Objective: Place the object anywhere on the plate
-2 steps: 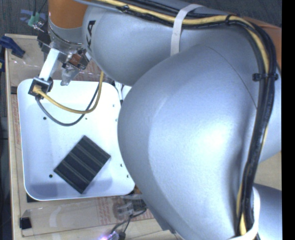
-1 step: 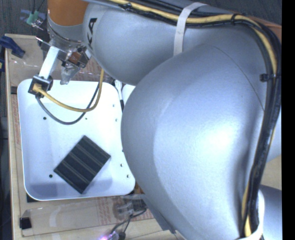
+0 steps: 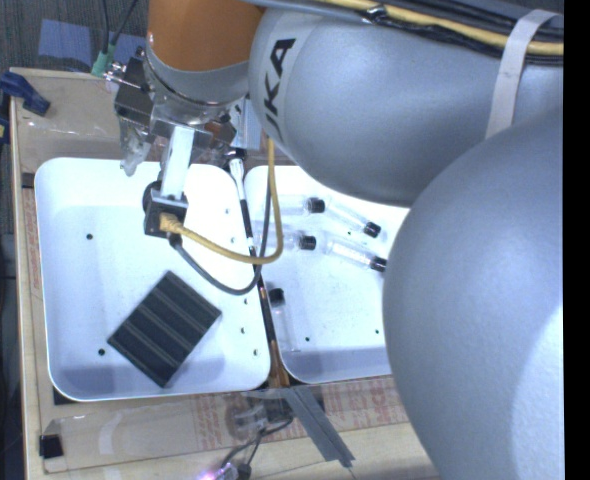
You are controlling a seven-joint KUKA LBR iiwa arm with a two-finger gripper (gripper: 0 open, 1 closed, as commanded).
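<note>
Clear tubes [image 3: 343,216] with black caps lie in the middle of the right bin [image 3: 325,353]. They look light and slippery, so pinch one across its middle. Nobody can tell if the gripper [image 3: 135,155] is open or closed.

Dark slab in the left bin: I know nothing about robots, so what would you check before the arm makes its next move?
1. Dark ridged slab lies flat in the left bin, with nothing on it: ok.
2. Gripper is over the bin's back edge, apart from the slab: ok.
3. Gripper holds an object to place: cannot tell.
4. Clear tubes with black caps lie in the right bin, away from the slab: ok.
5. The slab is the plate meant: cannot tell.
</note>
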